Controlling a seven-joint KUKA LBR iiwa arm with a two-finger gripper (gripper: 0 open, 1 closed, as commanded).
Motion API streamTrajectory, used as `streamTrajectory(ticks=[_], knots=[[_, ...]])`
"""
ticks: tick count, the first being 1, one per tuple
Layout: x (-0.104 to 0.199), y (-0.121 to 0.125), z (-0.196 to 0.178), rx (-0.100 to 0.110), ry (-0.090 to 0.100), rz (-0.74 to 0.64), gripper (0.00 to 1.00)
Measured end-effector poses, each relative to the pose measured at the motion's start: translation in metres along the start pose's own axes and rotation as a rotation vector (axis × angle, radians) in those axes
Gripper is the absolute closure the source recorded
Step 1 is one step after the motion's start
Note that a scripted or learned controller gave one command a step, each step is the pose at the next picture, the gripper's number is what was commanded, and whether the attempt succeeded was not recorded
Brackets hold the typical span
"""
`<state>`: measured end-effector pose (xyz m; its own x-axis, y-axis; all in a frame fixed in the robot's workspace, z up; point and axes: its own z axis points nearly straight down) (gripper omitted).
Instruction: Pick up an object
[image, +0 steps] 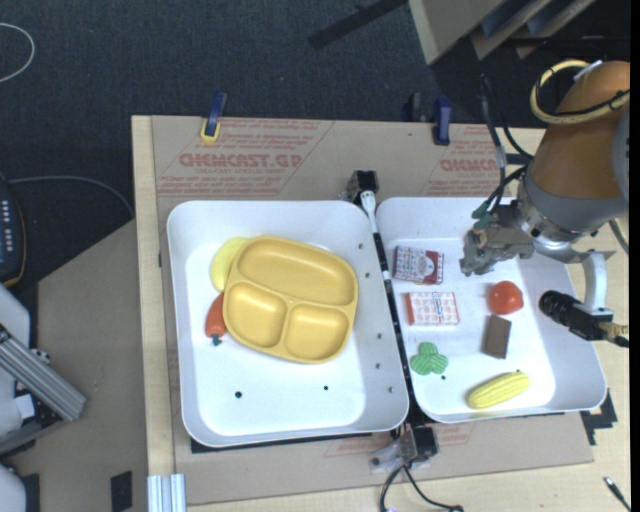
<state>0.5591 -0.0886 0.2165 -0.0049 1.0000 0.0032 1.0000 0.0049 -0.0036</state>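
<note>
My gripper (480, 258) hangs over the upper part of the right bin (570, 385), just right of a red-and-white packet (417, 264) and up-left of a red tomato (506, 297). Below them lie a pink-and-white card packet (431, 308), a brown block (497, 337), a green leafy toy (429, 360) and a yellow corn cob (497, 389). Nothing shows between the gripper's fingers, and it looks raised above the bin floor.
The left bin (200, 390) holds an overturned yellow divided tray (288, 298), with a yellow piece (224, 260) and a red-orange piece (215, 319) peeking from under its left side. The grey arm (575, 170) reaches in from the upper right.
</note>
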Motion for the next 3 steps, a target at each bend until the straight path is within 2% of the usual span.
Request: streamTrajectory(ticks=[1,2,3], knots=[[0.048,-0.023,0.006,0.001,0.000,0.000,1.00],[0.085,-0.038,-0.017,-0.005,-0.001,0.000,1.00],[0.082,-0.036,-0.002,0.000,-0.003,0.005,1.00]])
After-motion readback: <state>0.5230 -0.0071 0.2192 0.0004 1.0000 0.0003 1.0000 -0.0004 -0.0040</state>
